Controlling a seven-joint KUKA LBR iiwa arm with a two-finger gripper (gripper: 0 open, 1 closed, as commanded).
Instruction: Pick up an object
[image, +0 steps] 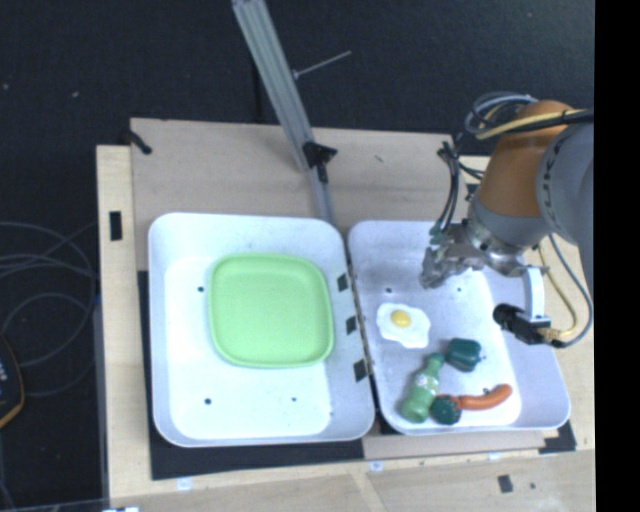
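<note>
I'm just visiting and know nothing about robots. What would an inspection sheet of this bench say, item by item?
Surface: pale bench bearing two shallow white bins side by side, left bin and right bin.
Job's things: in the right bin, a fried egg, a green bottle, a dark green pepper and a red chilli.
Clutter: a green plate lying flat in the left bin.
Grippers: gripper over the right bin's upper part, above the egg, with nothing seen in it.
Cables: looped cables on the arm; loose cables on the floor at the left.
Surroundings: dark floor; a grey pole slants over the bench.
</note>
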